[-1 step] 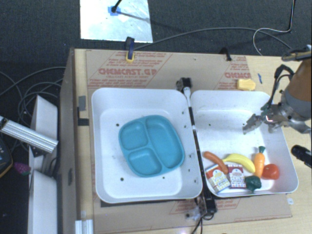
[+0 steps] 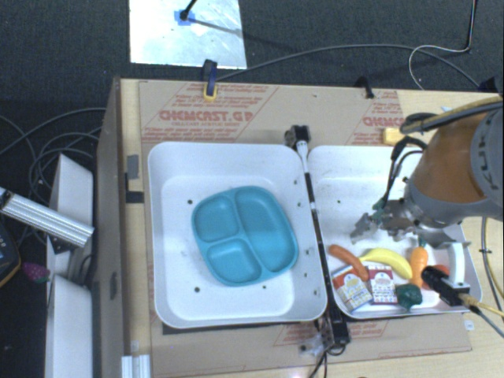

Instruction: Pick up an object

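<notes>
In the right bin [image 2: 346, 172], several small things lie along the front edge. They are an orange carrot-like piece [image 2: 346, 258], a yellow banana [image 2: 387, 260], two small printed boxes [image 2: 368, 287], a green piece [image 2: 408, 295] and a short orange piece [image 2: 420, 257]. My gripper [image 2: 368, 224] hangs low over the bin's middle, just behind and above the banana and the orange carrot-like piece. The grey wrist and orange band hide the bin's right part. Nothing is seen in the gripper's hold.
The left bin [image 2: 173, 172] holds a blue divided plate [image 2: 242, 233]. A black ridge [image 2: 311, 203] marks where the two bins meet. Cardboard [image 2: 236, 113] covers the bench behind the bins, with cables and a metal rail off to the left.
</notes>
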Controlling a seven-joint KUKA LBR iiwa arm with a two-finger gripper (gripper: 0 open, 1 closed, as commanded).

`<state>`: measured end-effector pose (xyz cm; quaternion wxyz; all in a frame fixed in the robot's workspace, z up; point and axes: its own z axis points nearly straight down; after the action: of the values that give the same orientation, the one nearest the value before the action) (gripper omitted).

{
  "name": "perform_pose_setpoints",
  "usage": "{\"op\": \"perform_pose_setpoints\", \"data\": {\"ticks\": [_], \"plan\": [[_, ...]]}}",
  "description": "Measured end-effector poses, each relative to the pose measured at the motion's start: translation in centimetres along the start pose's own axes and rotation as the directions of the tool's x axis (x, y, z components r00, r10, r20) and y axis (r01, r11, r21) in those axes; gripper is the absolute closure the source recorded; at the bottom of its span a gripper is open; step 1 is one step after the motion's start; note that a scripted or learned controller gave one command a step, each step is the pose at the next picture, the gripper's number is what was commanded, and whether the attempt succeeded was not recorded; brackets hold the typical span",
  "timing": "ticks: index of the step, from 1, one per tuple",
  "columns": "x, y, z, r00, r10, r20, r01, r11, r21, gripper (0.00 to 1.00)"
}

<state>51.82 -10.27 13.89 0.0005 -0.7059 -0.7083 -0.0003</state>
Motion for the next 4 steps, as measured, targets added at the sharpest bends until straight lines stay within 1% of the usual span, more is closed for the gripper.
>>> {"op": "perform_pose_setpoints", "data": {"ticks": [1, 2, 3, 4], "plan": [[-10.6, 7.1, -2.1, 1.000, 0.003, 0.004, -0.003, 1.000, -0.004, 0.00], [1.6, 5.2, 1.5, 1.000, 0.000, 0.000, 0.000, 1.000, -0.001, 0.00], [-2.2, -1.2, 5.5, 1.000, 0.003, 0.002, -0.003, 1.000, -0.001, 0.00], [-2.1, -1.0, 4.4, 1.000, 0.001, 0.001, -0.001, 1.000, -0.006, 1.00]]}}
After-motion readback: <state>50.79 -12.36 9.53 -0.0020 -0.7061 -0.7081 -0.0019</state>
